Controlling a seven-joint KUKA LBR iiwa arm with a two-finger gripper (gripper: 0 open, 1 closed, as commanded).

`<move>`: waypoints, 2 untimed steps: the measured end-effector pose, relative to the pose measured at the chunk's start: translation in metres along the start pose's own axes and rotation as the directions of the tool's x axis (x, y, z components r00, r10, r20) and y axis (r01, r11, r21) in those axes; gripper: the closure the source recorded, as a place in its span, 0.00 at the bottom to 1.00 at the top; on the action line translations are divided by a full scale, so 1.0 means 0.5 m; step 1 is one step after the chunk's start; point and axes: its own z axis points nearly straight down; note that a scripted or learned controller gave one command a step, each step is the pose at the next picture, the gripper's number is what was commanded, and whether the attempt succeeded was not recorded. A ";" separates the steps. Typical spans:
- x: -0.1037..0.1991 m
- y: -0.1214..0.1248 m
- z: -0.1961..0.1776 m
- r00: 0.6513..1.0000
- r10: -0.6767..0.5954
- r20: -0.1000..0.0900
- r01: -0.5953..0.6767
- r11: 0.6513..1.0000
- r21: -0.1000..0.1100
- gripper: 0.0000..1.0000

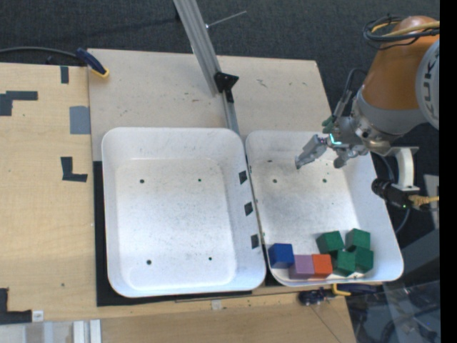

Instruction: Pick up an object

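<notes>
Hand [319, 158] fingers apart, arm cropped right

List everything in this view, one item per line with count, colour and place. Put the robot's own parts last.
white bins: 2, white, side by side on the bench, left and right
green blocks: about 4, clustered in the right bin's near corner
blue block: 1, right bin, near edge
purple block: 1, beside the blue one
orange block: 1, between the purple and green ones
metal rail: 1, grey, slanting above the bins
arm: 1, grey and orange, from the right
gripper: 1, open above the right bin's far end, holding nothing
</notes>
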 end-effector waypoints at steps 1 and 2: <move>0.000 0.002 -0.005 1.000 -0.001 0.001 0.001 1.000 -0.004 0.00; -0.016 0.012 0.104 1.000 0.000 0.001 0.000 1.000 0.001 0.00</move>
